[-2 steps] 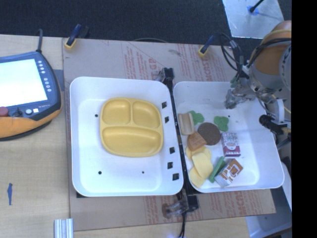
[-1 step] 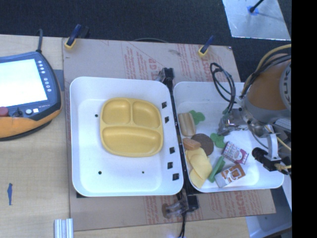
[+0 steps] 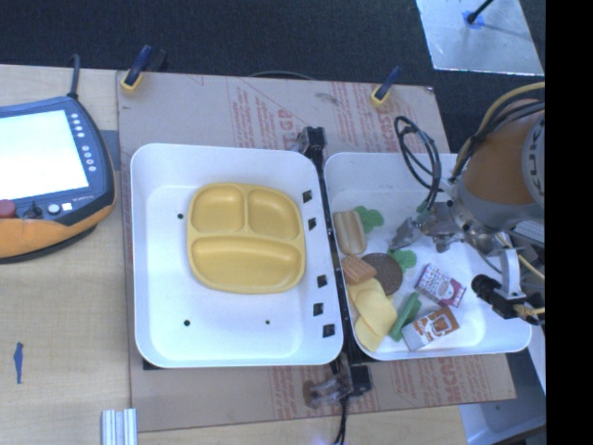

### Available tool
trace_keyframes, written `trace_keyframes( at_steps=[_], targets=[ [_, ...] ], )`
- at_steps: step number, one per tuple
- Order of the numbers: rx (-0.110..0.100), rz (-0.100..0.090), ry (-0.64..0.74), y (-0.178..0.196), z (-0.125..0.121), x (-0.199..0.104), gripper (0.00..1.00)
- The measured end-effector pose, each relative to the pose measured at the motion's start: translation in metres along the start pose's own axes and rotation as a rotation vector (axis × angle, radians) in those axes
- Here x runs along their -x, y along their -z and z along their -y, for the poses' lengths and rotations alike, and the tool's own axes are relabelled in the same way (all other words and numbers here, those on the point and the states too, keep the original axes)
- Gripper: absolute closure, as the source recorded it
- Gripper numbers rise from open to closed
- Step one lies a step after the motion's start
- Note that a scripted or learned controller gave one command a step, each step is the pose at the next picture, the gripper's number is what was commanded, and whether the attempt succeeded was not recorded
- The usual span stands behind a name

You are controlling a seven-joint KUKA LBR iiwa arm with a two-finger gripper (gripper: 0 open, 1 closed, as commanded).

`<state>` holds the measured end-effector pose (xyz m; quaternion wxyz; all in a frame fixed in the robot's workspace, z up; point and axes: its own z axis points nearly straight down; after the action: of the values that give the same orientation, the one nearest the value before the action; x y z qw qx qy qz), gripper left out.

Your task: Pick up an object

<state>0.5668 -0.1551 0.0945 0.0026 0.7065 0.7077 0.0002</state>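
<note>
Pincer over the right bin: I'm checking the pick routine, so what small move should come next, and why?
Probably a short drop, down and a little left onto the toy food below. The pincer hovers over the right bin with nothing seen between its fingers, and the brown disc and the green piece lie just under it.

yellow divided plate (image 3: 246, 237), white bins (image 3: 157, 276), orange-banded grey arm (image 3: 500, 170)

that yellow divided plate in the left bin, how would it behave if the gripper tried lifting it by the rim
The yellow divided plate looks like moulded plastic, so probably stiff and light. It lies flat in the left bin, so its low rim may be hard to catch. Its glossy surface could slip.
</note>
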Motion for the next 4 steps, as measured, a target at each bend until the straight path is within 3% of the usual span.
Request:
trace_keyframes(
  at_steps=[1,2,3,4],
  targets=[
    [-0.002,-0.002,0.005,0.000,0.013,-0.036,0.00],
    [-0.002,-0.002,0.001,0.000,0.053,-0.044,0.00],
    [0.000,0.000,-0.001,-0.001,-0.015,0.061,0.00],
    [-0.007,-0.002,0.006,0.014,0.055,-0.040,0.00]
  ],
)
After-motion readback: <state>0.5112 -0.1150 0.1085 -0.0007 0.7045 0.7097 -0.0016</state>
